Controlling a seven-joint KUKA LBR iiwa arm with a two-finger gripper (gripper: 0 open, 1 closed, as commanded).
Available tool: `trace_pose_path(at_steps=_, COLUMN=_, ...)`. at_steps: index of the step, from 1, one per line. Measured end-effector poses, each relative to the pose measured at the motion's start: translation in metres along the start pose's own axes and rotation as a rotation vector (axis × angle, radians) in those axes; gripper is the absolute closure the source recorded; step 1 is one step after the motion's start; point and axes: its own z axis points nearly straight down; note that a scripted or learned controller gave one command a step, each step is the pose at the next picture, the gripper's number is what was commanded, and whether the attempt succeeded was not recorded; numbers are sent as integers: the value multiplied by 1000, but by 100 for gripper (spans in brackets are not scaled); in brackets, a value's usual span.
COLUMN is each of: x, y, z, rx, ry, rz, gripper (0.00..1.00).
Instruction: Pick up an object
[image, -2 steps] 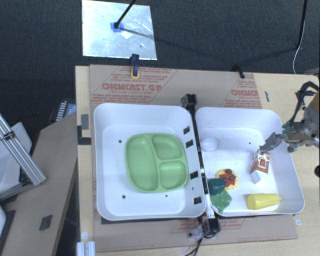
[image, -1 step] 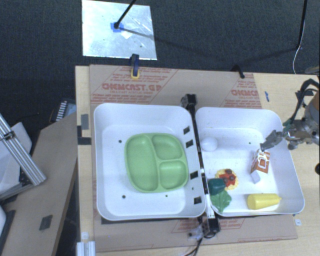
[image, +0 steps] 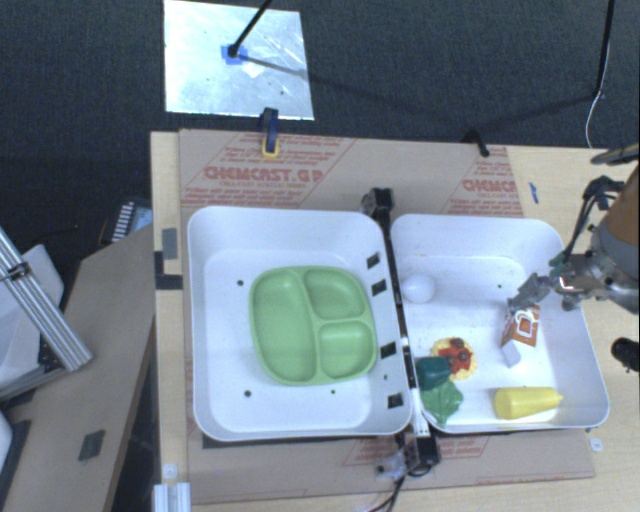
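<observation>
A: Looking down on the bench (image: 330, 160) at a slant. Two white bins side by side: left bin (image: 215, 300), right bin (image: 480, 240). Taking the right bin as the landmark.

B: Inside the left bin?

A: A green divided plate (image: 308, 325), lying flat near the middle, well left of the right bin's dividing wall.

B: And inside the right bin itself?

A: A white ball (image: 418, 289) near its left wall. A small yellow and red toy (image: 455, 354) toward its lower left, with a dark green piece (image: 437, 388) just below, in the lower left corner. A yellow object (image: 526, 401) along its front edge, toward the right. A small orange and white carton (image: 520, 331), tilted, near its right side.

B: The gripper?

A: Gripper (image: 527, 294) reaching in over the right rim, tips just above the carton, seemingly touching its top. Cannot tell whether open or closed, nor whether clamped on the carton.
</observation>
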Motion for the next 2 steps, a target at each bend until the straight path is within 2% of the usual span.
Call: trace_pose_path(at_steps=2, x=-8, y=4, z=100, rx=1, ry=1, rz=1, gripper=0)
